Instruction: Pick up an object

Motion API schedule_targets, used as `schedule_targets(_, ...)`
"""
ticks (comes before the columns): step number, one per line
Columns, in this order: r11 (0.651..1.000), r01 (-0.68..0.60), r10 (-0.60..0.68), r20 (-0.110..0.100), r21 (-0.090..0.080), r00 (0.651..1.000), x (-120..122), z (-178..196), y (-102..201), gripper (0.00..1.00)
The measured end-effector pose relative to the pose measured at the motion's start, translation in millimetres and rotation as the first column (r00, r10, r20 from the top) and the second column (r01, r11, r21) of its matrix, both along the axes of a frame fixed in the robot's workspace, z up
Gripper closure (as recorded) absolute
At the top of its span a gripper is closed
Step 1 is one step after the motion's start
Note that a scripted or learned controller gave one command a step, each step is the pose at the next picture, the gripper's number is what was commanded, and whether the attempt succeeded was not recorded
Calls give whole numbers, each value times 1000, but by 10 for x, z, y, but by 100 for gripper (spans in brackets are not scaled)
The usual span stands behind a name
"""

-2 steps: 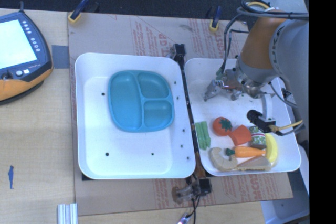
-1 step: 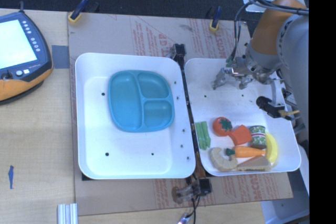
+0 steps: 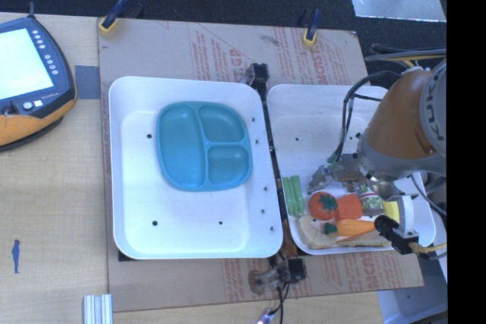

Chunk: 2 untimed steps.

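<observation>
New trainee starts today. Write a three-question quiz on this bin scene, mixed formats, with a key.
1. True or false: the blue divided plate lies in the left bin.
2. Which bin holds the toy tomato? A) left B) right C) neither
3. Fill in: the toy carrot lies at the right bin's ____ edge in the camera view (near or far).

Key: 1 true; 2 B; 3 near.
</observation>
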<state>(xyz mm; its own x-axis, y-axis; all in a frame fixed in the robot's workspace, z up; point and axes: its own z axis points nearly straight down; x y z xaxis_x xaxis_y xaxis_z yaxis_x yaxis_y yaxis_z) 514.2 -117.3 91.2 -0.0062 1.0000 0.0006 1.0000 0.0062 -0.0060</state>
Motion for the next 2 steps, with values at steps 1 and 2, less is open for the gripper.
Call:
schedule_targets(1, 1000, 4, -4, 3, 0, 1000, 833, 7, -137, 0)
schedule_targets(2, 1000, 2, -2, 4, -1, 1000, 1422, 10, -608, 0)
